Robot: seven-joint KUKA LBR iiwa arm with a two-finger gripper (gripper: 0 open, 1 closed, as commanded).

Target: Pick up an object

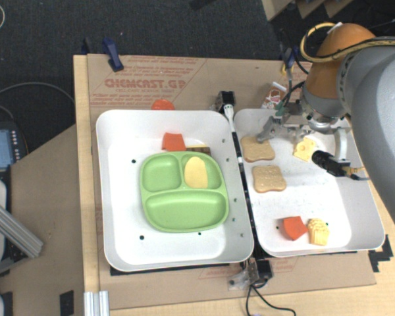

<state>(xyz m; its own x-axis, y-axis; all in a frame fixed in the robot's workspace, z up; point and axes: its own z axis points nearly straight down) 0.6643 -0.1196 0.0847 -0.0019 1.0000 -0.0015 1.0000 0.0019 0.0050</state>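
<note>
Observed: the arm enters from the upper right of the frame and covers the upper right corner of the right bin. The hand sits low at the top of that bin; seen from above against the wrist hardware, I cannot tell whether it is open or closed. Nothing is visibly gripped.

Nearest item: the upper slice of toast, lying flat just below and left of the hand. I cannot tell whether the two touch. Its long axis runs roughly left to right in the frame; which end is the crown is too small to judge. The lower slice lies flat just below it, apart, with a similar axis.

A yellow wedge lies right of the upper slice, partly hidden by robot hardware. At the lower right of the frame, a red-orange block and a yellow ridged piece lie side by side.

In the left bin, a green plate holds a yellow oval in its upper right compartment. An orange cube lies just above the plate's rim. Both bins rest on the table.
</note>
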